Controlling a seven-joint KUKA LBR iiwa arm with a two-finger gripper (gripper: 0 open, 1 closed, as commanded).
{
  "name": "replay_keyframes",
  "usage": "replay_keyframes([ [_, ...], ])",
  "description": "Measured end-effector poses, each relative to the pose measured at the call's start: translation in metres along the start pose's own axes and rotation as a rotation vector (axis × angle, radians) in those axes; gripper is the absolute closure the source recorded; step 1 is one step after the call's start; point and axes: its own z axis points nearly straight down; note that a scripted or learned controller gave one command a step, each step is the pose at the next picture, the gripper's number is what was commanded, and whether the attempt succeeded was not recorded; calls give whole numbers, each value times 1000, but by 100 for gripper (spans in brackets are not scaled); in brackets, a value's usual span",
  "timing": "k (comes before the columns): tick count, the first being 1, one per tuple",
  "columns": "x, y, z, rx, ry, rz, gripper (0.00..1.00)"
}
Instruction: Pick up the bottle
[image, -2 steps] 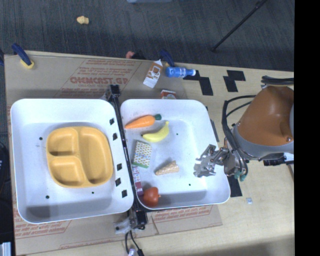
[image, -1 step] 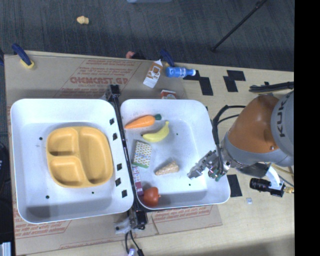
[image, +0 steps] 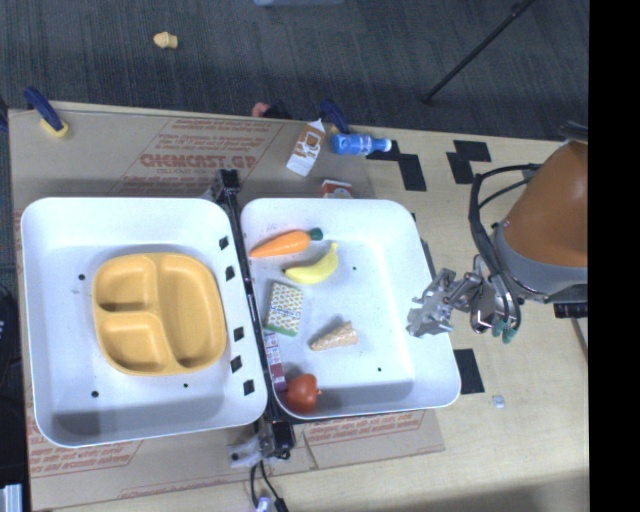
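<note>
bottle (image: 358, 145): on bench beyond right bin's (image: 425, 372) far edge, long axis parallel to that edge | gripper (image: 432, 312): over bin's right rim, finger state cannot be told | bottle lies up-left of gripper, well apart

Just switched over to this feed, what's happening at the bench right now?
The arm's gripper hovers at the right bin's right wall, holding nothing. That bin has a carrot, banana, small box, wedge of food and tomato. The left bin holds a yellow tray. The blue bottle lies untouched on the bench beyond the bins.
</note>
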Motion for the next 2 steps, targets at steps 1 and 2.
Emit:
replay_keyframes([
  [1,-80,33,-14,0,-1,-347,100],
  [2,-19,13,104,-1,5,-226,100],
])
